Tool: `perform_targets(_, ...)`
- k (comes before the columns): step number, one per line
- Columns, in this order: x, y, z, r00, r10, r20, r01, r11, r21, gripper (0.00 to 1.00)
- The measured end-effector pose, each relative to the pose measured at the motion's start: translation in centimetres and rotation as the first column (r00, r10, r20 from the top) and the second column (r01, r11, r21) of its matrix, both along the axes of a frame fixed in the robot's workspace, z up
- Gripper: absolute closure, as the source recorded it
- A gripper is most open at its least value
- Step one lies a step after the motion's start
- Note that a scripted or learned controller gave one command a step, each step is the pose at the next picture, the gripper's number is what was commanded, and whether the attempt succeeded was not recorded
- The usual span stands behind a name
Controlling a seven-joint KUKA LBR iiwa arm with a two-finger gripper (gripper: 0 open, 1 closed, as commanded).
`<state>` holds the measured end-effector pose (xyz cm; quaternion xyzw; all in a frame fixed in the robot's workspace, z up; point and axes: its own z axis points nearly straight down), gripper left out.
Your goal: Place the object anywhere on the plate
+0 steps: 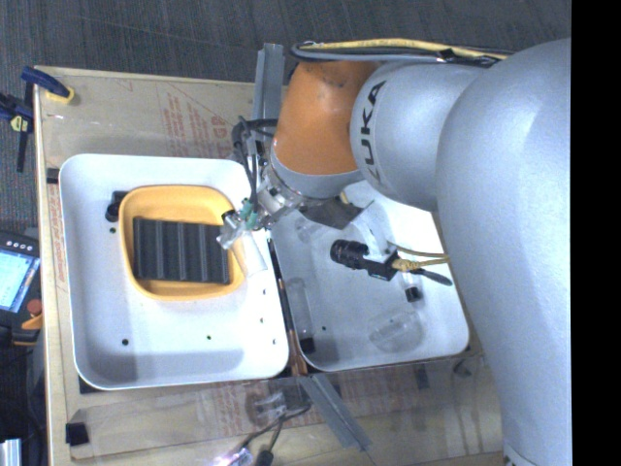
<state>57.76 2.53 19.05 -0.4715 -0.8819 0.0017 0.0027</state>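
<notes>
A yellow plate [175, 195] lies in the left white bin [87, 338], and a dark ridged insert [180, 251] covers its middle. My gripper [236, 227] hangs over the plate's right rim, close to the wall between the two bins. A small teal-green bit [251, 218] shows right at the gripper's tip. It is too small to tell what it is or whether it is held. The grey arm with its orange band [320, 115] reaches in from the right and hides much of the right bin.
In the right bin [441, 343] lie a clear plastic object [393, 333] near the front and a small black piece [412, 294]. Blue clamps [47, 83] sit at the bench's far left corner. A device with a screen [15, 282] stands at the left edge.
</notes>
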Motion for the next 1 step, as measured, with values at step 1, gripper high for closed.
perform_targets(1,0.01,-0.03,0.01,1.0,0.0,0.0,0.0,1.0,0.0,0.0)
